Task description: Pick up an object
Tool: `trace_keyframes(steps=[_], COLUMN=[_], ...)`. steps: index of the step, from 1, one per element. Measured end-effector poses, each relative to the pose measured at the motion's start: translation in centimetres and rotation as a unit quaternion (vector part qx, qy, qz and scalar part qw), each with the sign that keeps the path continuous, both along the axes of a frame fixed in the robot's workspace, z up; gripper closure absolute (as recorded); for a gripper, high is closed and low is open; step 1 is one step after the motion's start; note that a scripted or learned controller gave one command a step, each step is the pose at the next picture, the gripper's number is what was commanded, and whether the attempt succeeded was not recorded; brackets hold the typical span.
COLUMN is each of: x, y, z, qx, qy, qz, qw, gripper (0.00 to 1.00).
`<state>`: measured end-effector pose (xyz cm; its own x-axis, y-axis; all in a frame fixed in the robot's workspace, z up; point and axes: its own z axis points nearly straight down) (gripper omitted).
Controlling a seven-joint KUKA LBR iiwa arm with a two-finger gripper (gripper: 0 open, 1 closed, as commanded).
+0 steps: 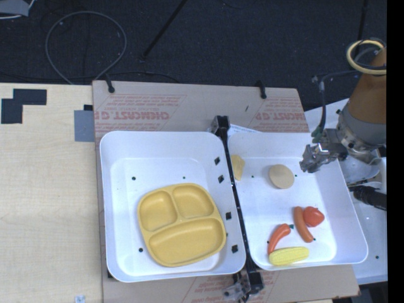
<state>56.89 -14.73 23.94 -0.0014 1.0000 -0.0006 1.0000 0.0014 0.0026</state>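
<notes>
Gripper [314,157] over right bin's [353,232] far right edge; grip state unreadable from here, nothing visibly held. Nearest target: round tan piece [281,176], just left of it on bin floor, clear of other items. Probably light, stiff plastic, likely slick and domed; best pinched across the widest part. Further out: red tomato [313,216] touching sausage [302,225], pepper [278,236], corn [289,255]. Yellow tray [182,223] in left bin.

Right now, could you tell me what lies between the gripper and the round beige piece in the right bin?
In the camera view, just bare white bin floor separates the gripper from the round beige piece.
</notes>
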Motion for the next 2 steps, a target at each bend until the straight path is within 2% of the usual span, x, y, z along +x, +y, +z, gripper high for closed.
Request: trace_keyframes(steps=[2], x=[0.2], y=[9.6], z=[-1.7], qx=[0.0016], qy=[0.003], qz=[0.001], qw=[1.0], gripper=[1.0])
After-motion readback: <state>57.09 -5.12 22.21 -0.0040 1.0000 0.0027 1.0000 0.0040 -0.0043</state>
